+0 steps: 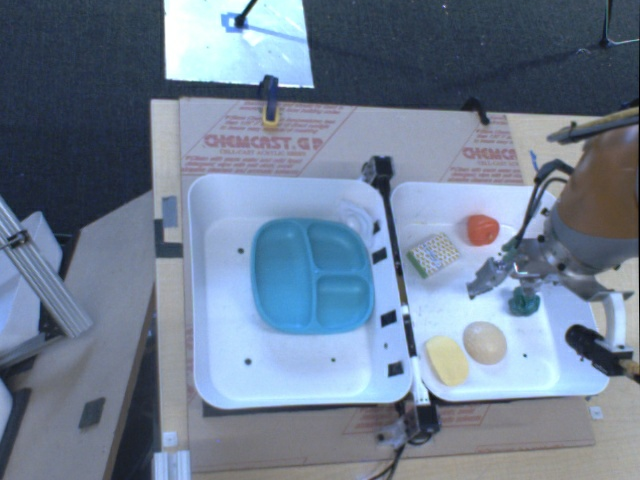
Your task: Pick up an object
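- I see the arm [600, 203] reaching in from the right over the right bin [440, 383], its orange band above the grey wrist.
- The pincer [487, 278] hangs low over the middle of that bin, pointing left. I cannot tell from here whether it is apart or together, and I see nothing between its tips.
- Just beside the wrist, on the bin floor, sits a small dark teal object [523, 302]; it is partly hidden by the arm.
- An orange-red ball-like object [482, 229] lies toward the bin's far side, apart from the pincer.
- A small box with a green and white dotted pattern [433, 254] lies left of the pincer, near the divider between the bins.
- A beige egg-shaped object [485, 342] and a yellow block [447, 360] lie next to each other at the near side.
- The left bin [215, 368] holds a blue compartment plate [312, 275], lying flat.
- Both bins rest on the table [340, 138].
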`<state>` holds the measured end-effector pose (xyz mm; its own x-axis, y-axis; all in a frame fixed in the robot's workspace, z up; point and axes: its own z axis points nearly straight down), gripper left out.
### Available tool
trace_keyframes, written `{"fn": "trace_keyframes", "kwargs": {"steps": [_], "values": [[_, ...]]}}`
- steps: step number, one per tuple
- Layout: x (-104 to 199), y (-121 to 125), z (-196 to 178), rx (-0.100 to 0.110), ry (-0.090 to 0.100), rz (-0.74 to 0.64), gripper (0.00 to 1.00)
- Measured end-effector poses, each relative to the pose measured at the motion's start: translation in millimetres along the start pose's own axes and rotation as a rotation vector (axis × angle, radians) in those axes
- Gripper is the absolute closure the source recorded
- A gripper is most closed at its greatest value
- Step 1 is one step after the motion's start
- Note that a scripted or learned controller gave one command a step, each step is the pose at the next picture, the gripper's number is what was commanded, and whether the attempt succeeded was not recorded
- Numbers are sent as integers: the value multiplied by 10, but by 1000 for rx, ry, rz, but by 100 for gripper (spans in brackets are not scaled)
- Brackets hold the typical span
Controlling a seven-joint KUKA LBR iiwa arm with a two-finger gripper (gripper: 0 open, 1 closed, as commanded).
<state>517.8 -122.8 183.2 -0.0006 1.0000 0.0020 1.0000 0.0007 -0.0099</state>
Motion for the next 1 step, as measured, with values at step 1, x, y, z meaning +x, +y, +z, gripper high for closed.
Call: {"fn": "trace_keyframes", "kwargs": {"steps": [1], "values": [[1,28,-52,-11,-2,-2,0]]}}
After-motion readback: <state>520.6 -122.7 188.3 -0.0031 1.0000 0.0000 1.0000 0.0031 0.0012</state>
